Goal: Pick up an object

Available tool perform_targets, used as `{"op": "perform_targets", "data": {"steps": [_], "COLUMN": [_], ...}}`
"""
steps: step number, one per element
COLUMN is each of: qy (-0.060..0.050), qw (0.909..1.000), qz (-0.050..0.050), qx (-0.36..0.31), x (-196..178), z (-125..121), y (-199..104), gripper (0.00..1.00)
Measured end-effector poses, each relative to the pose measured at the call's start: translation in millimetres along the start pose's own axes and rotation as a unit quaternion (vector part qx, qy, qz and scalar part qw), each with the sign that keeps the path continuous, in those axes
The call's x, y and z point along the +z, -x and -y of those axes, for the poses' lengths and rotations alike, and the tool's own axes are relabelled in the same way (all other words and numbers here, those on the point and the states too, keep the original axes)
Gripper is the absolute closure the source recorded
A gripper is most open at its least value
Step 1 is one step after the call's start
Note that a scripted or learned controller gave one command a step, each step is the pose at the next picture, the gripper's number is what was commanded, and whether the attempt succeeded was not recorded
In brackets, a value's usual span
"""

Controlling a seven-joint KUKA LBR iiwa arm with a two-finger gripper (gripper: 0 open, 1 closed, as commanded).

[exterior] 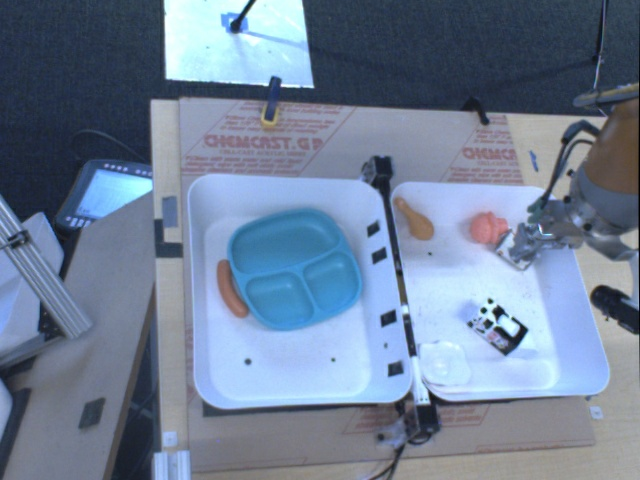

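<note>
In the right bin (570,368) lie a pink crumpled lump (488,228), an orange-brown drumstick-shaped toy (414,219), a black-and-white patterned block (496,327) and a clear round lid (444,361). My gripper (521,250) hangs low over the right bin's upper right part, just right of the pink lump and a little below it. Nothing shows between its tips. The left bin (200,298) holds a blue divided plate (295,279) and an orange sausage (232,288) at the plate's left.
A black clip strip (392,268) runs along the seam between the two bins. Cardboard (330,143) lies under both bins. A tablet (105,196) and a metal rail (40,278) sit off the bench to the left.
</note>
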State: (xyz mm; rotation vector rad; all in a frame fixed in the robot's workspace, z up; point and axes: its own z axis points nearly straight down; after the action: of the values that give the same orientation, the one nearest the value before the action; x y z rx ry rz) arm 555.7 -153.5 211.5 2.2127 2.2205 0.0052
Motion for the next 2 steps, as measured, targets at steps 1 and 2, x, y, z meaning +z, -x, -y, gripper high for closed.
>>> {"op": "perform_targets", "data": {"steps": [1,2], "qy": [-0.002,-0.002], "qw": [1.0000,1.0000], "qz": [-0.001,-0.002], "qx": [0.000,-0.003], "x": [-10.2,-1.2], "z": [-1.0,-8.4], "y": [0.2,-50.4], "gripper": [1.00,1.00]}}
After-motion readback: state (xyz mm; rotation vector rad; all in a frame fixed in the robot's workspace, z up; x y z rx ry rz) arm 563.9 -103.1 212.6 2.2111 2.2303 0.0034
